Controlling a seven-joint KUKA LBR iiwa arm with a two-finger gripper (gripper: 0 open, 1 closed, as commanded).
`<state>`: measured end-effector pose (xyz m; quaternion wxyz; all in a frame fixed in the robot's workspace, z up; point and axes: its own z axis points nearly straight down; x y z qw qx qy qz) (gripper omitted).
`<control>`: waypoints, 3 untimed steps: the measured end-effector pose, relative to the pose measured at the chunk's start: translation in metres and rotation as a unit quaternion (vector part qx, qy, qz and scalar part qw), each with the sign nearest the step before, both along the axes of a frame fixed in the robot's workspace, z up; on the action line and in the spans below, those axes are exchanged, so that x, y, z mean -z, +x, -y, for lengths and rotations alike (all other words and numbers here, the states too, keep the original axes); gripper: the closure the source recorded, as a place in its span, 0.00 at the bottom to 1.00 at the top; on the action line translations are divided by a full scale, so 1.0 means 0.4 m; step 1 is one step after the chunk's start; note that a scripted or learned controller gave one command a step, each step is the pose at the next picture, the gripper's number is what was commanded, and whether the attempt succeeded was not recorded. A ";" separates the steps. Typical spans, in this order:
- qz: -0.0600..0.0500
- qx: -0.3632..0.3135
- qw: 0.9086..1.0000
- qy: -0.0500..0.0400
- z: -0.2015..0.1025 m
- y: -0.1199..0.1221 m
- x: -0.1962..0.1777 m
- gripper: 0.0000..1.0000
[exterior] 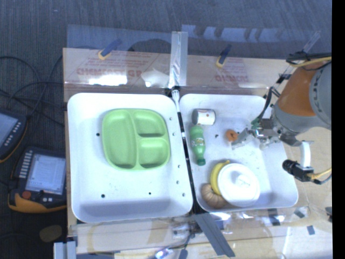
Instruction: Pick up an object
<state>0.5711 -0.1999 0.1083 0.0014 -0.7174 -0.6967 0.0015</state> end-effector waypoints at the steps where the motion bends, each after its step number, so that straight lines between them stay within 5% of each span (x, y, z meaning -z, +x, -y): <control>1: 0.006 -0.006 1.000 -0.001 -0.005 0.145 0.049 0.00; 2: 0.007 -0.007 1.000 -0.002 -0.005 0.148 0.021 1.00; 3: 0.001 0.095 0.996 -0.002 -0.087 0.171 -0.218 1.00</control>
